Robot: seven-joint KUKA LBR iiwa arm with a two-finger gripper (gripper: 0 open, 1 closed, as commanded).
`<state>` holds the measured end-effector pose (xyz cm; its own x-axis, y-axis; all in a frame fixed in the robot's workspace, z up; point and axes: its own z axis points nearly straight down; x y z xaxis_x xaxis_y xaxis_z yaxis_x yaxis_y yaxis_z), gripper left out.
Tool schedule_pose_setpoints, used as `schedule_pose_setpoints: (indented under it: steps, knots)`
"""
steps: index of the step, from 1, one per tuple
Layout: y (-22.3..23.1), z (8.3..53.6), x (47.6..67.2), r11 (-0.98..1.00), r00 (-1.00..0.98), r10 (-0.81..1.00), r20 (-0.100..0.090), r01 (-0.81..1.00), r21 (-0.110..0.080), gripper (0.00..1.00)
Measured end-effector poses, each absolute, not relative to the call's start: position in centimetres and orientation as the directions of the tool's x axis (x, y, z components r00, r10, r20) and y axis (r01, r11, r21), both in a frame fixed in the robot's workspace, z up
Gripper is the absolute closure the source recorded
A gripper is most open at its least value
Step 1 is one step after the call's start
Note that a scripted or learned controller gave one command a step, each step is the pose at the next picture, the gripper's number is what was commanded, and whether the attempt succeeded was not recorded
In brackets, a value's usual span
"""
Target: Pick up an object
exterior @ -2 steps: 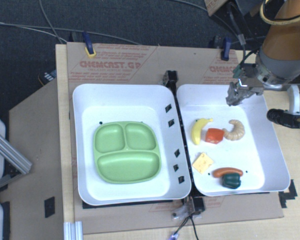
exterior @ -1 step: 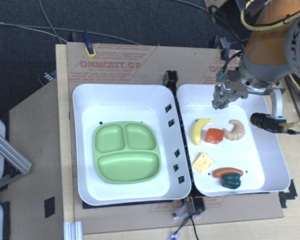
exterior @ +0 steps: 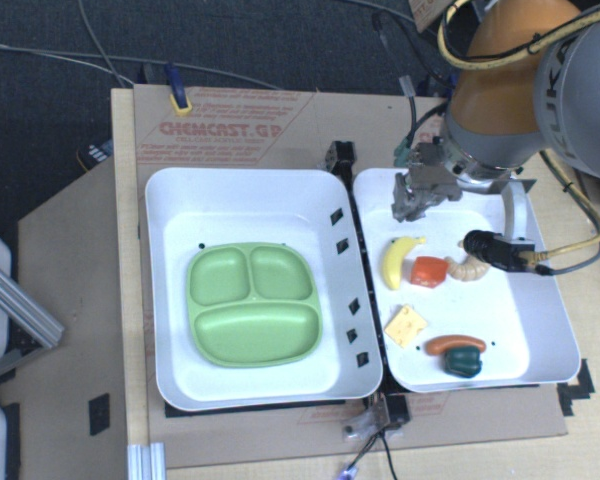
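The arm (exterior: 540, 68) was cut off at the right edge, and the right bin's (exterior: 540, 338) far rim was partly hidden behind it.

Bright, even light falls from overhead, and the scene is well exposed. The left bin (exterior: 165, 268) and right bin (exterior: 540, 343) are near-white and close to blown out on their rims, with faint grey shading along the inner walls. The green divided tray (exterior: 255, 303) shows soft highlights on its ridges and casts almost no shadow. The small items in the right bin throw short, soft shadows. The orange band (exterior: 510, 38) on the arm has a broad gentle sheen. The dark floor (exterior: 50, 78) at upper left stays dim and low in detail. Focus is moderate throughout; edges look slightly soft and the printed red lettering on the cardboard (exterior: 220, 128) is a little fuzzy.
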<state>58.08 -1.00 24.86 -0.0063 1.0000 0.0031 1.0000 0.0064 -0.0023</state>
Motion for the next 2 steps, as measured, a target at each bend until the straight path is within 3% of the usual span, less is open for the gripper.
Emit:
schedule_pose_setpoints:
  steps: [2]
  knots:
    - [9.2,22.4,57.1,0.006,-0.006,1.0,0.002,1.0,-0.005,1.0]
